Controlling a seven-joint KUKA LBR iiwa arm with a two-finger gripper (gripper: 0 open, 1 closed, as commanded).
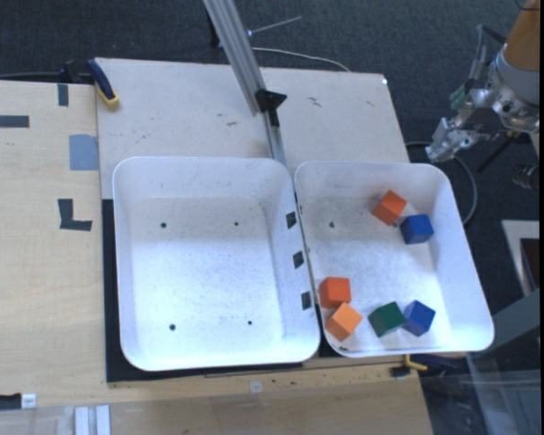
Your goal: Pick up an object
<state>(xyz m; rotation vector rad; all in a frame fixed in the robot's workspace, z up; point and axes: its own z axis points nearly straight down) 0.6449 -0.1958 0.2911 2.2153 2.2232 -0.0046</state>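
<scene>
two-finger metal gripper [442, 141] hangs outside the right shallow white plastic bin [461, 243], above its top-right rim; grip state cannot be told. six small cubes inside: three orange [390, 206] [335, 291] [344, 319], two blue [417, 228] [420, 316], one green [386, 319], four crowding the near wall. left white bin [127, 270] speckled, on pale wooden bench [36, 243]

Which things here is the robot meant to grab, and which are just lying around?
For the job:
orange blocks
blue blocks
green block
right bin holding them
the tool, off past that bin's far right corner

Just lying about:
left bin
yellow-handled clamp
metal rail
</scene>
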